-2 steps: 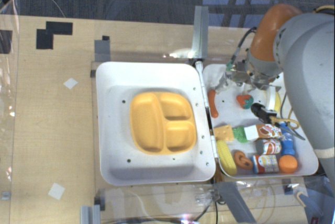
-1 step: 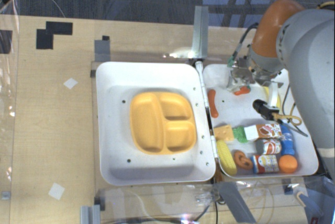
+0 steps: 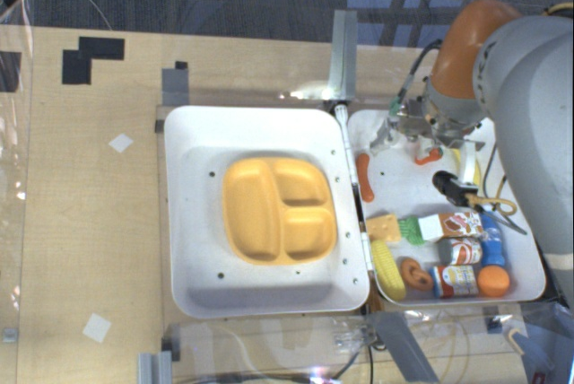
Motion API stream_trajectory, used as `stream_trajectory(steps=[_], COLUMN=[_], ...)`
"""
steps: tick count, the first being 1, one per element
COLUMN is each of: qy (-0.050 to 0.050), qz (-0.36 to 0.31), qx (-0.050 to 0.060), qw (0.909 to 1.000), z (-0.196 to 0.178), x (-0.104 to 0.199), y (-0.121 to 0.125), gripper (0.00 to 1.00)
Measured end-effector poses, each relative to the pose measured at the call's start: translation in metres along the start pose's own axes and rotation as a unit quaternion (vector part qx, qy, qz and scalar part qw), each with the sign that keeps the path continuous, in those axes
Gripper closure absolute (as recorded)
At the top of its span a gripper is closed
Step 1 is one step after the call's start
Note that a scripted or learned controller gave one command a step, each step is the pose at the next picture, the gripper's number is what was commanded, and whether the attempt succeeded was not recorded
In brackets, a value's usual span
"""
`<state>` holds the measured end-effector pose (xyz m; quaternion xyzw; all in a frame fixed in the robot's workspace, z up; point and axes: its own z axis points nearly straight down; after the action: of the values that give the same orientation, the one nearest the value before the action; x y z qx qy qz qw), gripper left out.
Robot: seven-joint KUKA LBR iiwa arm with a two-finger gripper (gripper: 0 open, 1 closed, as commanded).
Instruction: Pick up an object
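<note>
Nothing is lifted yet. The tool (image 3: pixel 405 129) is held over the right bin's (image 3: pixel 395 189) far end, its state impossible to tell. The toy foods (image 3: pixel 462 249) are clustered at that bin's near end.

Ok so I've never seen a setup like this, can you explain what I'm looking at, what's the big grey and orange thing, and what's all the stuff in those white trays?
This is one picture from a camera fixed above a bench, looking down at a slant. The big shape on the right is a grey robot arm with an orange band; a program moves it to pick things up. Its gripper, the part that grabs, hangs over the far end of the right-hand shallow white bin. I cannot tell from here whether it holds anything.

The left-hand white bin holds a yellow plastic tray with three compartments. The right one holds small items, mostly crowded at its near end: a yellow corn cob, an orange ball, some small labelled cans, and a long orange-red sausage along its left wall.
</note>
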<state>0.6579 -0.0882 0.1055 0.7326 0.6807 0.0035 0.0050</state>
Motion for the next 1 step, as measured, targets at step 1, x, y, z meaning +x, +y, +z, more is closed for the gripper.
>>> stream_trajectory(steps=[1], qy=[0.001], qz=[-0.078], qx=[0.002], qw=[0.9970], z=[0.0182], x=[-0.0076], y=[0.0134], gripper=[0.00])
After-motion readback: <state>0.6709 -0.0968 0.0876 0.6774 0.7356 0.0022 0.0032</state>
